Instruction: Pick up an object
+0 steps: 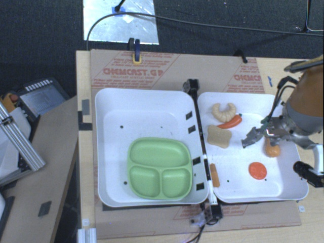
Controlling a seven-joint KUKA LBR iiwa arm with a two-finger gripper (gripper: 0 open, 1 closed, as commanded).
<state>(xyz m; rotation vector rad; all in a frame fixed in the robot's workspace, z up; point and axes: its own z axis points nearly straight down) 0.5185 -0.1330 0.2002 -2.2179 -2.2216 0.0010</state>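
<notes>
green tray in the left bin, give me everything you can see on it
The green tray is a pale green, rounded-rectangle divided plate, matte and plastic-looking. Raised ridges split it into three compartments: one wide one along the far side, two smaller ones along the near side. It lies flat and upright on the floor of the left bin, in the near right part, its near edge close to the bin's front wall. All three compartments hold nothing. The view shows nothing touching it but the bin.

The picture's right edge is cutting off most of the arm (309,92), the end effector (251,138) is showing too small and dark to read its fingers, and it is partly hiding a small orange object (273,150) beside it.
</notes>
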